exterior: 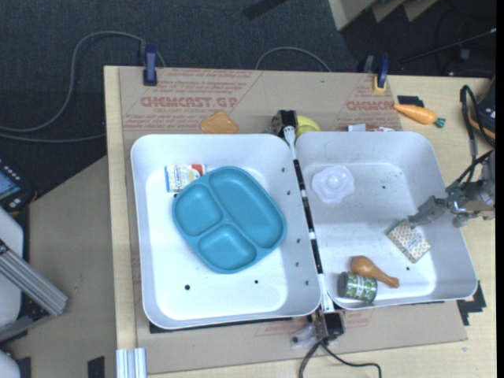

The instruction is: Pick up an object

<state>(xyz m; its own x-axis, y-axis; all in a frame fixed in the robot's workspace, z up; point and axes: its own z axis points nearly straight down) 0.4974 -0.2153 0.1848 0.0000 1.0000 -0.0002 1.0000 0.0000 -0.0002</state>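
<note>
2 white bins sit side by side. I see the left bin point(150, 211) holding a blue divided plate point(228, 219) and a small carton point(183, 176), both lying flat. Right bin point(441, 172): a clear lid point(332, 183), a green can point(358, 287), a brown gourd point(372, 270), a patterned packet point(411, 241). My gripper point(431, 209) hovers just beside that packet, likely my target; its state I cannot tell.

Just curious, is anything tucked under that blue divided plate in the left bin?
A small white packet pokes out from behind the blue plate at its upper-left edge. Whatever else lies beneath is covered.
</note>
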